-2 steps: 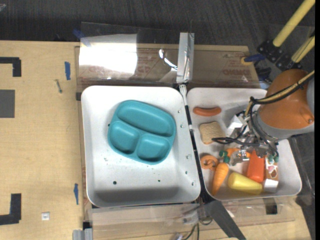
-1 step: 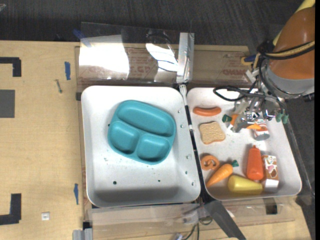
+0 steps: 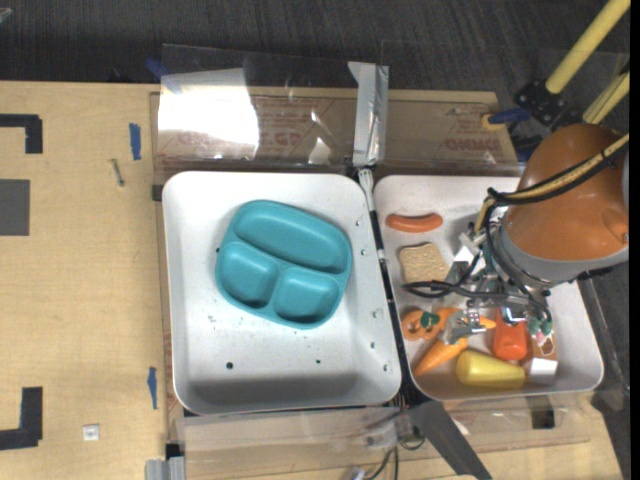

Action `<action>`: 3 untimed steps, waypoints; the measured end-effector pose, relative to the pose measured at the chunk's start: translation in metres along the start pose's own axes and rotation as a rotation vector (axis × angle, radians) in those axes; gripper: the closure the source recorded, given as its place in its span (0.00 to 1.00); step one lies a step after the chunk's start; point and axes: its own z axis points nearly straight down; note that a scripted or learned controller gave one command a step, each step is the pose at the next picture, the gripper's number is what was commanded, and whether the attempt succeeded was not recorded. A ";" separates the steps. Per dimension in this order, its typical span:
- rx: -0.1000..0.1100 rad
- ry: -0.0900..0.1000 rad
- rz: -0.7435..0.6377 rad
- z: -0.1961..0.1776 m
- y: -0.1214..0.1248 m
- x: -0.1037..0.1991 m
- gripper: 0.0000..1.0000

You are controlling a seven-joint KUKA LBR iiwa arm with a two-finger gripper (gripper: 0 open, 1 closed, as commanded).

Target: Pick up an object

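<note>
The right bin (image 3: 580, 373) holds several toy foods: a sausage (image 3: 414, 222) at the back, a cracker-like tan square (image 3: 424, 262), an orange carrot (image 3: 440, 354), a small orange and green piece (image 3: 424, 321), a yellow piece (image 3: 490, 370) at the front and a red-orange piece (image 3: 510, 341). My gripper (image 3: 487, 308) reaches down into this bin from the right, under the orange wrist band (image 3: 572, 203). It hangs just above the carrot and the red-orange piece, with cables around it.
The left bin (image 3: 190, 268) holds a teal divided plate (image 3: 284, 262). A clear plastic wall (image 3: 300, 118) stands behind both bins. Tan bench surface (image 3: 70, 268) lies to the left. Yellow bars (image 3: 590, 38) cross the top right corner.
</note>
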 end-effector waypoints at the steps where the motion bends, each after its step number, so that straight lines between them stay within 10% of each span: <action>1: 0.001 -0.012 0.064 -0.073 -0.004 -0.097 1.00; 3: 0.001 -0.013 0.083 -0.114 -0.003 -0.178 1.00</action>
